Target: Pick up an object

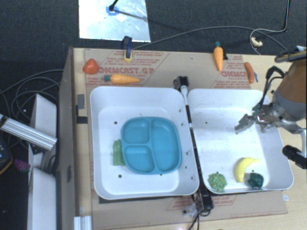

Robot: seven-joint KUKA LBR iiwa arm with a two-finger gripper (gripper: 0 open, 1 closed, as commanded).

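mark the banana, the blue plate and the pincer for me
banana (243, 167): camera view, middle of its yellow curve, right bin.
blue plate (150, 144): camera view, ridge between its compartments, left bin.
pincer (243, 122): camera view, at the fingertips, over the right bin.

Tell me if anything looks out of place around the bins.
Yes: four toy foods lie outside the bins on the cardboard behind them: a tomato, two carrots and an orange piece.

Pincer (243, 123) above right bin (216, 104)
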